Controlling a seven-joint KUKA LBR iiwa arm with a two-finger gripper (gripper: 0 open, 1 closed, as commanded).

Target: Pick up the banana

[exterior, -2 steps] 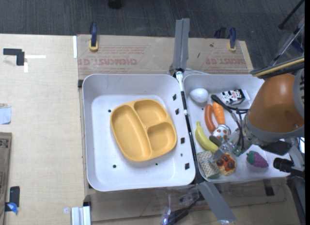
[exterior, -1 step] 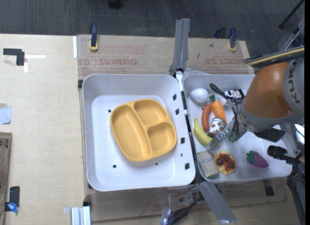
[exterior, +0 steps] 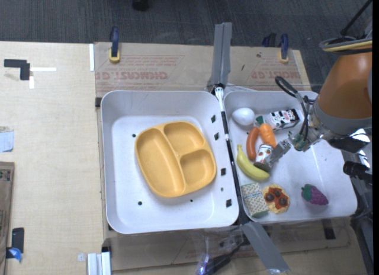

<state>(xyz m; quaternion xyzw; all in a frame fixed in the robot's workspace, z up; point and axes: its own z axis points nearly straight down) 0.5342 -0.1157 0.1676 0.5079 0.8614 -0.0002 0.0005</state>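
Inside the right bin (exterior: 337,211), a curved yellow banana (exterior: 250,166) lies.

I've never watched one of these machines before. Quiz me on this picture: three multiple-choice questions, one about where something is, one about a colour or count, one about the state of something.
1. Where does the banana lie?
A. In the right bin
B. On the yellow tray
C. On the bare bench

2. How many compartments does the yellow tray have?
A. Two
B. Three
C. Five

3. How does the banana stand with the task?
A. Lifted clear of the bin
B. Moved onto the tray
C. Lying on the bin floor, not lifted

Answers:
1. A: it lies near the left wall of the right bin, beside the carrot.
2. B: two ridges split it into three wells.
3. C: it rests flat on the bin floor, with the hand close to its right.
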